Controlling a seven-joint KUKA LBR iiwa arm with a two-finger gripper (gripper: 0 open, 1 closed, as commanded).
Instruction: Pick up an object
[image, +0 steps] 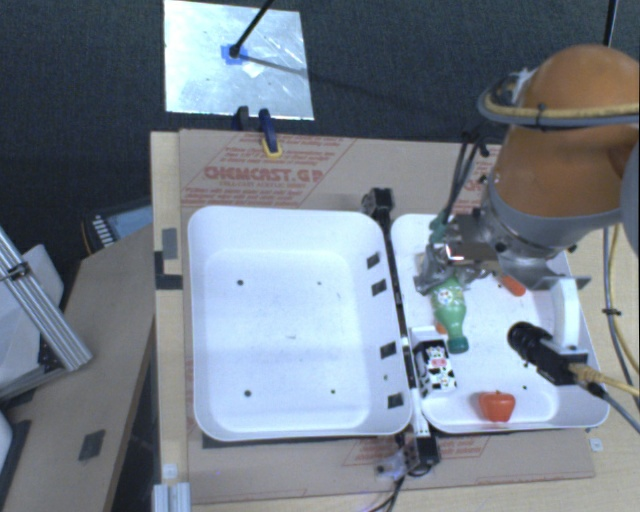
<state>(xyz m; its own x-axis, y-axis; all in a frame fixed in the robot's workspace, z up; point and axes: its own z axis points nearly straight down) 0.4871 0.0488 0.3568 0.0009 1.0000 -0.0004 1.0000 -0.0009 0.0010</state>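
My gripper (441, 272) hangs low over the right bin (575, 395), at its left side. Directly under and in front of it lies a green bottle-shaped toy (453, 318), its upper end touching or tucked beneath the gripper's metal tip. A small black-and-white patterned block (435, 367) rests by the bin's left wall. A red-orange rounded toy (495, 404) sits near the front edge. A small orange piece (514, 287) peeks out from below the wrist. The arm's orange band covers the bin's back part.
The left bin (290, 320) stands beside the right one, joined by a black divider strip (392, 300) with clips. Both rest on a cardboard sheet (280, 165). A shiny foil square (238, 58) lies beyond the bench's far edge.
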